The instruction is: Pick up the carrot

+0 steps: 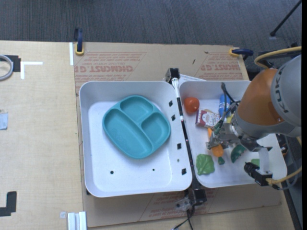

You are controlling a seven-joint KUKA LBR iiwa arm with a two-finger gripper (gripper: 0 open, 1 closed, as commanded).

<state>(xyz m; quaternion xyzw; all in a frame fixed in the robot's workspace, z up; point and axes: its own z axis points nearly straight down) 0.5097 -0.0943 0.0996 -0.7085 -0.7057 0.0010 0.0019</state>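
Camera view shows the hand (217, 140) low in the right bin (240, 176), over the orange carrot (218, 151); how far it is open I cannot tell. Risk, as I judge it: the green leaf toy (205, 164) and snack packet (208, 118) crowd close, so the grasp may slip or catch a neighbour

Small orange carrot (217, 151), lying in the right-hand white bin, toward its near half, just beneath the arm's wrist; partly covered from above, only a rounded orange end showing, a flat green leafy piece just to its near left
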